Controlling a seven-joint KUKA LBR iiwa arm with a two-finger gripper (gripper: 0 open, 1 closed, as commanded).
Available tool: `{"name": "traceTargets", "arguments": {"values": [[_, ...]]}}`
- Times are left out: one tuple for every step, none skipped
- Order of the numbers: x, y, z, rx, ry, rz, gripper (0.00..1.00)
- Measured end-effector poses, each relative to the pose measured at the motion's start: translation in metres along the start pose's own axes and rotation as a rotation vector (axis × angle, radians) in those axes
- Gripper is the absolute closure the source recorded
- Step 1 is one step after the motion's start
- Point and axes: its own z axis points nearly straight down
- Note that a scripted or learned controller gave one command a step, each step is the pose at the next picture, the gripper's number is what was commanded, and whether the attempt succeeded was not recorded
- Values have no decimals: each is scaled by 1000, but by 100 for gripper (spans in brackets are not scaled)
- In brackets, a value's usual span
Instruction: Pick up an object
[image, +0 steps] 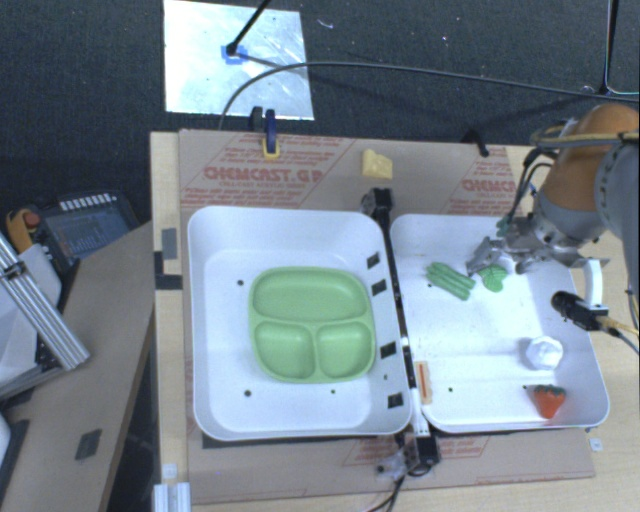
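The gripper (487, 262), jaws' state unclear, hovered beside a ridged green toy (449, 281), probably light, stiff plastic, best pinched across its middle.

Even, bright light is falling from above. The white bins (300, 235) are looking a little washed out, and a foil sheet (238, 58) is giving glare. Shadows are staying soft. Fine detail is appearing slightly blurry everywhere.

Red lettering "CHEMCAST G P" reads on the brown board (300, 165) beneath the bins, upper left. A second red imprint at upper right is partly covered and unreadable.
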Motion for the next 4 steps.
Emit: {"name": "traceTargets", "arguments": {"values": [[0,2,-14,-8,-1,-1,100],[4,4,-59,-7,-1,-3,100],[13,2,-109,-8,-1,-5,100],[5,-3,-168,-9,-2,-1,100]]}}
